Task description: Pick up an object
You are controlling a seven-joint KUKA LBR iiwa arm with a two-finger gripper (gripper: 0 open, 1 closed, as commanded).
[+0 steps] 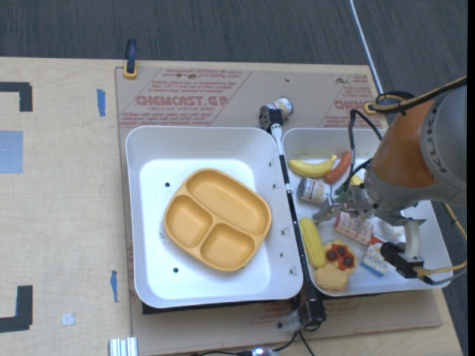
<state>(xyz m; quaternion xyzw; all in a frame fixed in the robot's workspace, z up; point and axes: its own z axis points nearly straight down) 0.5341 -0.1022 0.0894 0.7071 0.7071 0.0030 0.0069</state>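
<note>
The two-finger gripper [332, 212] hangs low in the right shallow white bin [439, 252]; its state cannot be told. Around it lie a yellow plastic banana [312, 167], red sausage [338, 167], small tin can [313, 191], and yellow corn cob [311, 241]. Leftward, the left white bin [148, 221] holds an orange three-compartment tray [217, 219].

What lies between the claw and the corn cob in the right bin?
Nothing visible. The claw hangs low in the right bin, and the corn cob lies just below-left of it, with bare bin floor between them; the can sits above.

Wooden bench [59, 221] bearing two white bins [141, 199], perhaps a clamp [130, 56]
</note>
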